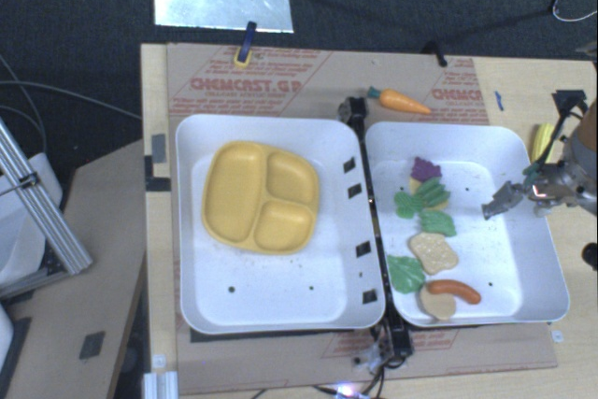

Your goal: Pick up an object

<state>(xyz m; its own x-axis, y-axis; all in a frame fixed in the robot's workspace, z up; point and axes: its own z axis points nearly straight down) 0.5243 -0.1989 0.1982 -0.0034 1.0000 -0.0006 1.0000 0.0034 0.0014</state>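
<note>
Where the counter (308, 70) carries two white bins on dark carpet, the gripper (495, 204) hovers at 3 o'clock.
Whether it is released or clenched, I cannot tell; toy food (432, 249) (bread, sausage, greens) lies in the right bin (505, 149), the yellow plate (260, 196) in the left bin (280, 294).

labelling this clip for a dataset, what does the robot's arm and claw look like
The claw is dark grey metal, with slim fingers that narrow toward the tips, on a blocky grey wrist that has a small red-orange spot on it. A bit of orange-brown arm sits at the picture's edge behind it. No cables or markings can be made out.
</note>
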